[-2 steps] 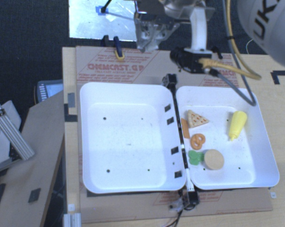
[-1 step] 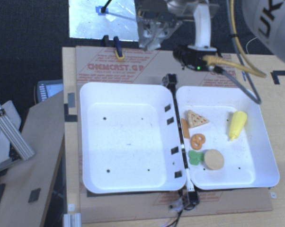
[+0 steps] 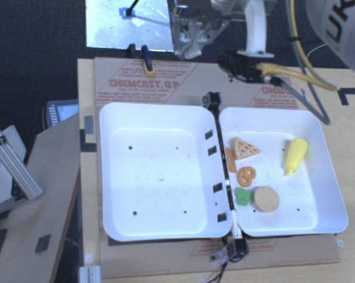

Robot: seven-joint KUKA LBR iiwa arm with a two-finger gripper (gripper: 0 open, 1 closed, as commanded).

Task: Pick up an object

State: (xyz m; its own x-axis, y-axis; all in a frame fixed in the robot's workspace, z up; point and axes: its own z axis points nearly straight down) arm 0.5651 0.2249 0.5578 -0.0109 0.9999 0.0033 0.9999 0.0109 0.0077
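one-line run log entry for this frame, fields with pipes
stage: pre-grasp | gripper: raised behind bins, holds nothing | right bin: yellow bottle, cracker wedge, pretzel, round bun, green piece

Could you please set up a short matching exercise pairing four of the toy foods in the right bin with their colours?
Things:
1. corn cob
2. pretzel
3. round bun
4. leafy piece

Colours:
A. green
B. tan
C. yellow
D. orange

Pairs: 1-C, 2-D, 3-B, 4-A
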